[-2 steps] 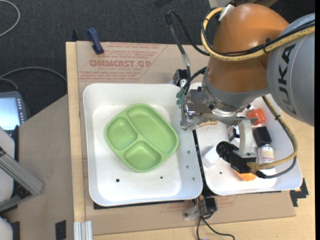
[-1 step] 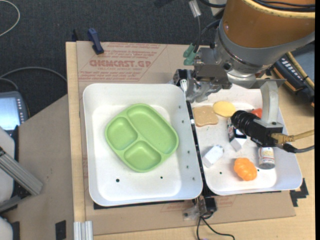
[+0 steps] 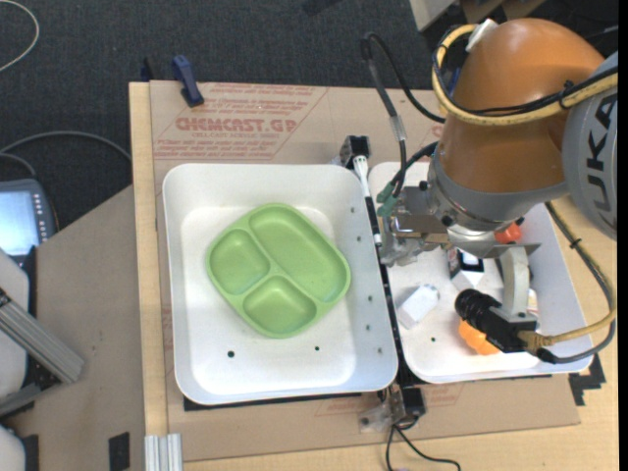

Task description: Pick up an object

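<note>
Hand (image 3: 469,263) buried under wrist over right bin (image 3: 564,263), grip state unreadable; cluttered small items (image 3: 419,304) risk a missed grasp.

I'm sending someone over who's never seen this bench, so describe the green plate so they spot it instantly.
Find the left white bin. Lying flat in its middle is the green plate, a rounded tray split into three compartments. It is the one green thing there.

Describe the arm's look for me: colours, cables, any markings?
The arm is grey with a big rounded orange band above the wrist and black lettering on its grey link at the right edge. Yellow and black cables loop around it. The metal gripper hangs underneath.
</note>
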